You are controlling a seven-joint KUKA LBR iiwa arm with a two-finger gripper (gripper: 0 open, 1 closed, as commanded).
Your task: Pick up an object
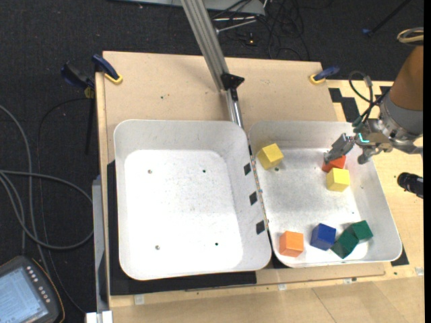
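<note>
Red block (336,162) at the right bin's (377,200) far right, half hidden under the pincer (351,148) — fingers spread, one on the block's near side, nothing gripped yet. Reach step, judged close to a grasp; next calls for lowering and closing squarely. Touching just below: yellow block (338,180) — likely to get nudged. Further off: yellow cube (271,155), orange cube (291,243), blue cube (324,235), two green blocks (353,237).

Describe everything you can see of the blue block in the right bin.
The blue block is a small cube of plain, solid colour, its material unclear. It sits flat on the floor of the right bin, near the front edge. An orange block lies apart on its left; a dark green block is close on its right, contact uncertain. The gripper is well away from it.
</note>
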